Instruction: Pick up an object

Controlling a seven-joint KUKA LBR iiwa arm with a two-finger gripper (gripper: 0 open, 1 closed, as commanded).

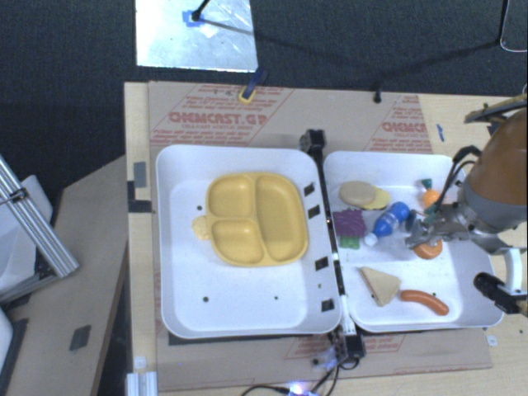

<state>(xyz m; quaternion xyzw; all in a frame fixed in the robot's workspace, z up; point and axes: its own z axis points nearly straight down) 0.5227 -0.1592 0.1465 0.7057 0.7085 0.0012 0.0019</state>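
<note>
**Jaws low in right bin, next to bottle and orange piece**

Risks first. I've got the gripper (422,236) down in the right bin (478,308), in a crowded spot: blue bottle (388,221) just to its left, a round orange piece (428,251) right under or against it, another small orange thing (431,196) just above. Most likely failure, I'd say: closing on nothing, or clipping two items at once and dropping both on the lift. The bottle is round and lies tilted, so it could roll or squirt out sideways if pinched off-centre. The orange piece looks flat and low, easy to slide over without gripping.

Jaw state: cannot tell. Too small and blurred, and the wrist covers them. Nothing visibly between them, so I won't call a hold.

Target position: no object named, so nearest candidates are the orange piece, touching or partly under the tool, and the bottle, just beside it toward the bin divider. Farther off: purple item (350,225) left of the bottle, tan disc (358,193) with a yellow bit (380,198) near the bin's far side, tan wedge (380,285) and sausage (424,302) near the front edge, well apart from the tool.

Left bin (181,304) has a yellow tray (252,219), not in play. Both bins sit on the desk (140,304).
</note>
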